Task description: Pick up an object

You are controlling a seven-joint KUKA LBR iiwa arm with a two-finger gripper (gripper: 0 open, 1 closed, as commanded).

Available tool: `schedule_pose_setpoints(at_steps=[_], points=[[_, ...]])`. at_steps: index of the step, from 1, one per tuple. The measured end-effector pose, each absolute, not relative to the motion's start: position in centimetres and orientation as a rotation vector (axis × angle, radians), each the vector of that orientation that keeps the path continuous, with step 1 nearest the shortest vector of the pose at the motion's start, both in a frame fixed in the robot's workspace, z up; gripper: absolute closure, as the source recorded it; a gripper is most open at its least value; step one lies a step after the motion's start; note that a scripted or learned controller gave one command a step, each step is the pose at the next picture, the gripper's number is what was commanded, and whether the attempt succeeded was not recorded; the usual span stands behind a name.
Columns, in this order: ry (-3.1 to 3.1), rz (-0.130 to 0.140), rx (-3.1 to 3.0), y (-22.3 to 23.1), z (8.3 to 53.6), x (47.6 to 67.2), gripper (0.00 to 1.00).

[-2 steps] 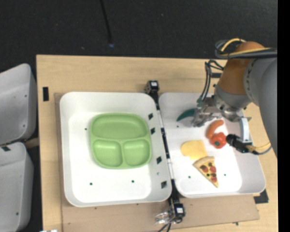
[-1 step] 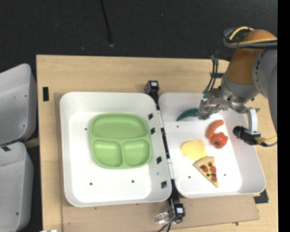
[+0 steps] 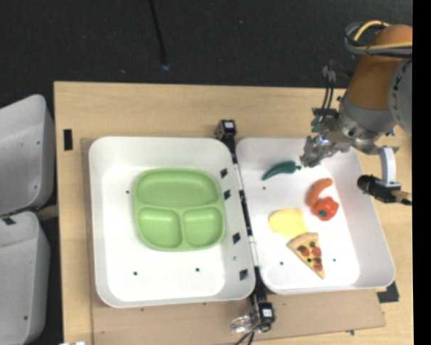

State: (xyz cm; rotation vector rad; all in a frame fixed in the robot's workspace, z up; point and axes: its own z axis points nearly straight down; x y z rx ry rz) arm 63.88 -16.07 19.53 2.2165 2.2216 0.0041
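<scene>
The gripper hangs at the upper right, just beside the green pepper in the right bin, jaw state unclear, so it looks poised to descend and grasp.

In the right bin, the green pepper lies far, the red pepper at right, cheese and pizza nearer; its near-left floor is bare. The tray fills the left bin's middle, with room all around.
</scene>
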Motion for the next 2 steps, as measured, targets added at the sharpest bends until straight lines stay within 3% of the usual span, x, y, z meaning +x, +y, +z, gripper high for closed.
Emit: schedule_pose_setpoints(at_steps=[2], points=[[2.223, 0.002, 2.217, -16.7, 26.4, 63.3, 1.0]])
